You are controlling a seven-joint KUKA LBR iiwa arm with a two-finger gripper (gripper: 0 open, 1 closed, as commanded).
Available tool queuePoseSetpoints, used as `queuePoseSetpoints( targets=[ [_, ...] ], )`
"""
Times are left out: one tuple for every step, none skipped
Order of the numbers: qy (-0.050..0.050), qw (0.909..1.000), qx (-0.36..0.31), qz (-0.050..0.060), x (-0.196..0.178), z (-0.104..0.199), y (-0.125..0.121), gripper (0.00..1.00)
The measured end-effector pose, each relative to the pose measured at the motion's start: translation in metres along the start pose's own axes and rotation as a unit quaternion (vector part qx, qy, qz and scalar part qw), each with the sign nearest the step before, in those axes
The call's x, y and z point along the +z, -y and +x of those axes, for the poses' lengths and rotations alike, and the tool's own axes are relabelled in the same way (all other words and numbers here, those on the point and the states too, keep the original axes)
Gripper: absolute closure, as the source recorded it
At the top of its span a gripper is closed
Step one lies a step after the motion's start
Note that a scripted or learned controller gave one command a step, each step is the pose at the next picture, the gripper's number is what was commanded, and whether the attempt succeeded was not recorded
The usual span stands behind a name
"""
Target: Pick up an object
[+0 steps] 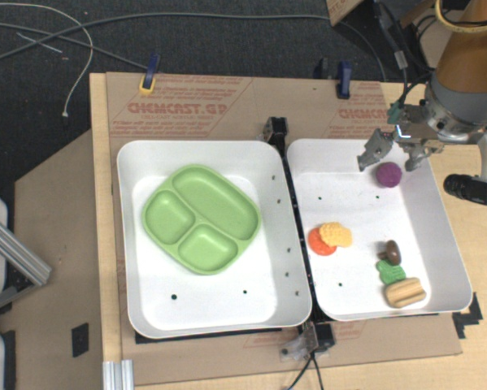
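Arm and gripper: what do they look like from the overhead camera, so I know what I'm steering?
The arm has an orange band over a grey wrist section, with dark cables running behind it. The gripper is grey metal with two splayed fingers.

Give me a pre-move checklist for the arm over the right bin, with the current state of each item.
1. End effector is over the right bin: ok.
2. Fingers spread apart: ok, they look open.
3. Nothing between the fingers yet: ok.
4. A target is close: ok, the purple ball lies just under the end effector, between the fingers' line and slightly toward the camera.
5. End effector centred on the ball: cannot tell from this slanted view.
6. Other items away from the approach: ok, the orange and yellow pieces and the brown, green and tan cluster lie toward the near side.
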State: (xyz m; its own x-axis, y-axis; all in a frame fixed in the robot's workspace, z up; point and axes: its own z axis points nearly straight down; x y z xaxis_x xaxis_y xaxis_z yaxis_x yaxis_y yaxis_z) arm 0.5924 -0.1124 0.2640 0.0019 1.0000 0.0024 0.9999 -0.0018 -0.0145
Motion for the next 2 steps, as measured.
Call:
queuePoseSetpoints(
  targets=[
    [0.001, 1.0, -0.001, -0.007, -0.007, 0.0, -0.002, 0.0],
    [0.001, 1.0, -0.001, -0.004, 0.035, 0.001, -0.005, 0.0]
  ],
)
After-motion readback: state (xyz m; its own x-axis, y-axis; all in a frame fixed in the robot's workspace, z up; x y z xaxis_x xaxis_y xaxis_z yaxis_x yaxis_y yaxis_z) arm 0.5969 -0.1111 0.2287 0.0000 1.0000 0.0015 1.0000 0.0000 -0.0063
